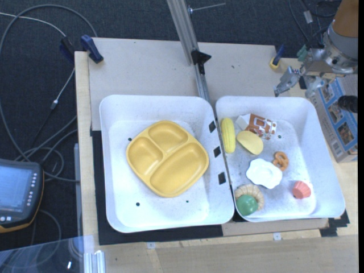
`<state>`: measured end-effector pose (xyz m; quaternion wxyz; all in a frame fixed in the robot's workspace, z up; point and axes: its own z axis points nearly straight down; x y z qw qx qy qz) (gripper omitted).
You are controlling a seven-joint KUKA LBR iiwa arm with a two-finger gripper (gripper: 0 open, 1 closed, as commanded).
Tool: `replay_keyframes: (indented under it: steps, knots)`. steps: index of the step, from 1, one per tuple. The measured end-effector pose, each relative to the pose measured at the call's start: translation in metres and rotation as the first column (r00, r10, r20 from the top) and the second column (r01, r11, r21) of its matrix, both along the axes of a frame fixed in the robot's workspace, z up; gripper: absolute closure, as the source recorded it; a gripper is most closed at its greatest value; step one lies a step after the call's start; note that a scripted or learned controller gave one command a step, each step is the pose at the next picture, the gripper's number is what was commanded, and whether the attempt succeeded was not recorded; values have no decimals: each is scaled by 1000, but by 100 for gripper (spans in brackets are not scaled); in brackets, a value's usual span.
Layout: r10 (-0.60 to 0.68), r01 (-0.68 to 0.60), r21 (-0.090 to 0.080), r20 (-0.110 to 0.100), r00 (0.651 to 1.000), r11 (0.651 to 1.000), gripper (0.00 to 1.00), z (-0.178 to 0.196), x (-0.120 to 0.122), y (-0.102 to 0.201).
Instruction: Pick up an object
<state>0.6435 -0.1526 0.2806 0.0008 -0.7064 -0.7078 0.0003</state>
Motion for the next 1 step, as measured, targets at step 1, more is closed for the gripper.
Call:
replay_keyframes:
  steps: [1]
  knots:
    - [0, 0, 0, 0, 1000, 1000, 0, 0, 0, 0]
